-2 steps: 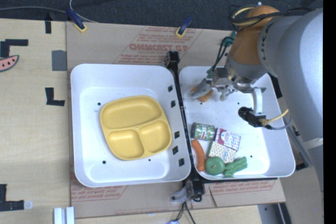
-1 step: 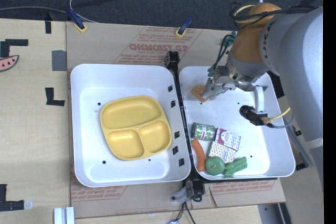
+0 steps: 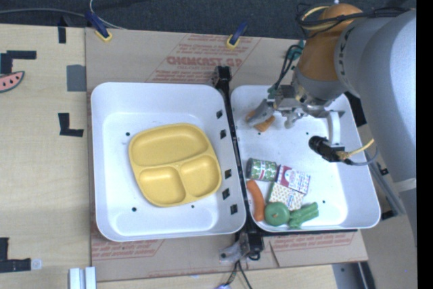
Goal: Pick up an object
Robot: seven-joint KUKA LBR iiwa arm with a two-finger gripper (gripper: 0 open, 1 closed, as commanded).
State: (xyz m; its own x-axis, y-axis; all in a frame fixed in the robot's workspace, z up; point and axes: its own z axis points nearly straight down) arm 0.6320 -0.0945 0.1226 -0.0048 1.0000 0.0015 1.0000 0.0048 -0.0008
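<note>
Over the right-hand shallow white plastic bin (image 3: 352, 210), the two-finger gripper (image 3: 274, 113), fingers apart, hangs above a small orange-brown object (image 3: 263, 123) near the bin's far-left corner; a straight, centred descent would suit.

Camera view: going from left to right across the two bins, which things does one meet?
Yellow divided plate → orange carrot → green can → white carton → end effector above them, near the right bin's far side.
</note>
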